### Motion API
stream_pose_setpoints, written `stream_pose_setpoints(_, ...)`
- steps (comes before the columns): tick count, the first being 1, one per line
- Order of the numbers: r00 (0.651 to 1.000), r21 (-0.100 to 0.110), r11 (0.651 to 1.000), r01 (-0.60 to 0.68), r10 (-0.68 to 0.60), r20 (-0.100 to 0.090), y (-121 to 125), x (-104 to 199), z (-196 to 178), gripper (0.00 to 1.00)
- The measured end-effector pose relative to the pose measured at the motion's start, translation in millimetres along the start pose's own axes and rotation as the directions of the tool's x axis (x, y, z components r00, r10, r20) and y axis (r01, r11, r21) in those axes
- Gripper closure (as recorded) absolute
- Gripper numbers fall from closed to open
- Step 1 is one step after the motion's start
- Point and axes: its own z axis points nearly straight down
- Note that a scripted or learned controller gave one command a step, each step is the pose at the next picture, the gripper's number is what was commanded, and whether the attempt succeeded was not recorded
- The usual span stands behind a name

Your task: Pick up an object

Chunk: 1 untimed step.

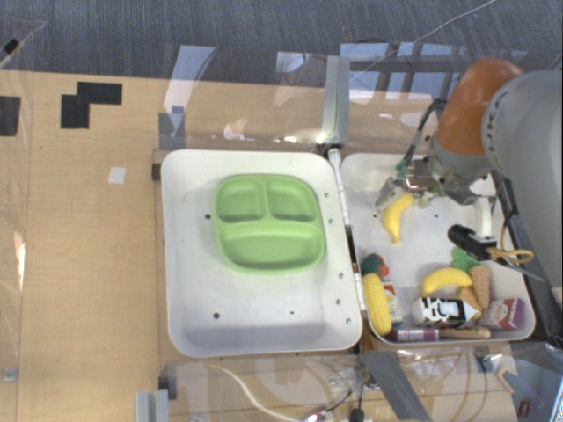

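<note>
A yellow banana (396, 217) lies in the right bin (362, 178), near its upper left part. My gripper (405, 195) hangs right over the banana's upper end. Its two fingers are spread, one on each side of that end, so it is open. I cannot tell whether the fingers touch the fruit. The grey arm with its orange band (471, 104) comes in from the upper right.
The left bin (189, 306) holds a green divided plate (268, 222). Along the right bin's lower edge lie a corn cob (376, 299), a second banana (447, 280), a black-and-white carton (442, 309), a cone (481, 287) and a pink marker (418, 333).
</note>
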Motion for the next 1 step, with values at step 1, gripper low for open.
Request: stream_pose_setpoints(1,1.000,-0.003,1.000,0.005,-0.005,0.001,1.7,1.1,-11.8,1.00)
